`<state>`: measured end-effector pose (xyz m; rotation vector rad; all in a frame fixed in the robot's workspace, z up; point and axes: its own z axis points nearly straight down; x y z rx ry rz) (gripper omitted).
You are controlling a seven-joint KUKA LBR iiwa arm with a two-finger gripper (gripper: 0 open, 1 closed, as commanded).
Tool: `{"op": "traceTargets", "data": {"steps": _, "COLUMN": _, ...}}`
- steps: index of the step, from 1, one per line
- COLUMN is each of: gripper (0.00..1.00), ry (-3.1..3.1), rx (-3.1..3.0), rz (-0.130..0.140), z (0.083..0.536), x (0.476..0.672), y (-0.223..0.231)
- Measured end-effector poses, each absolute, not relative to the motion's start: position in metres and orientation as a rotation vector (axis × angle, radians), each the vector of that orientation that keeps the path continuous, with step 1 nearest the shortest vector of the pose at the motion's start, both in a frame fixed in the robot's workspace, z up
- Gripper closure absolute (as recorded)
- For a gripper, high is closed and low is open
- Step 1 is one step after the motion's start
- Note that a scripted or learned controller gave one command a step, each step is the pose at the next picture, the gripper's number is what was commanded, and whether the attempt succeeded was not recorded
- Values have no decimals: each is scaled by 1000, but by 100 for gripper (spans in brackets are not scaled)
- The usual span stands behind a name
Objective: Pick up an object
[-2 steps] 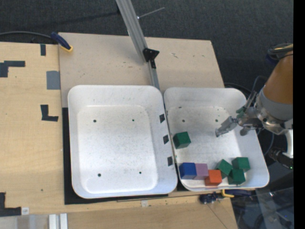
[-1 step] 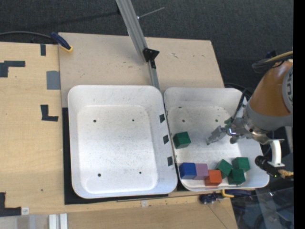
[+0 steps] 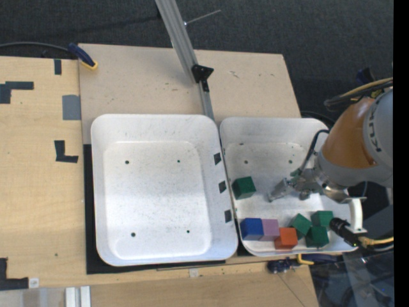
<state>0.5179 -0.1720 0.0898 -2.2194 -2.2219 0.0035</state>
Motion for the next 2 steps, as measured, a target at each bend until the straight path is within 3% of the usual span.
{"op": "traceTargets", "data": {"steps": 1, "gripper": 100, "ry": -2221, "rx": -2217, "rz": 2, "z": 101, "x": 518, "y": -171}}
{"op": "traceTargets", "data": {"steps": 2, "gripper": 100, "ry": -2223, "rx": -2223, "rz": -2, "z": 146, "x": 515, "y": -178}}
